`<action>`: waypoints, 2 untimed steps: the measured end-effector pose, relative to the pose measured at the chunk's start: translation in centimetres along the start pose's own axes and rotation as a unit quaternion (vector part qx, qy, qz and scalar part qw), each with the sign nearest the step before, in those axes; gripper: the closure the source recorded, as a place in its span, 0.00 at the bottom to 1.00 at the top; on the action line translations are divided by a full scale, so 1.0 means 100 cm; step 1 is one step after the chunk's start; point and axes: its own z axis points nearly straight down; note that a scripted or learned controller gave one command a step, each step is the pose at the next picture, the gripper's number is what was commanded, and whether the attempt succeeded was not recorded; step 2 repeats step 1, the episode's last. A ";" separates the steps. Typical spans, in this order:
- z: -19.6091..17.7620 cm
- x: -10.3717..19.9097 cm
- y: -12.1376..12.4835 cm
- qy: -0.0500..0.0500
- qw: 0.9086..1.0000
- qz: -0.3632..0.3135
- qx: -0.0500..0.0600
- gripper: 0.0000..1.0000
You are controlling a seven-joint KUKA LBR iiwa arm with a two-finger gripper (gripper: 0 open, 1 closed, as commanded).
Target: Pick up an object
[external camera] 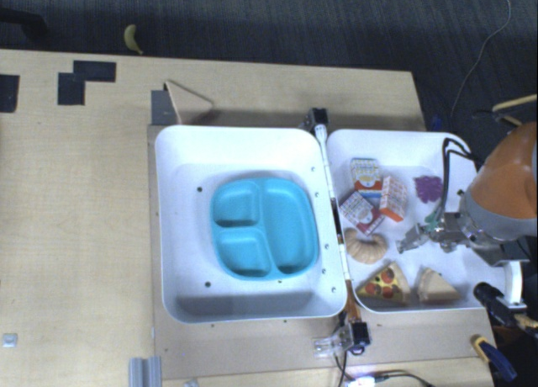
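Fingers [412, 241] hover just right of bread roll [366, 248], apart.

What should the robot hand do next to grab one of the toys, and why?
Probably slide a little left and lower. The gripper hangs over bare bin floor in the right bin, touching no toy, and the croissant lies just to its left, with the pizza slice below.

bins [176, 209]: smooth white plastic | tray [263, 227]: glossy blue plastic | bench [76, 234]: pale matt wood | gripper [414, 238]: bare grey metal
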 end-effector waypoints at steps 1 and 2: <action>0.022 0.053 -0.004 0.001 1.000 0.003 0.005 0.00; 0.022 0.053 -0.004 0.001 1.000 0.003 0.005 0.00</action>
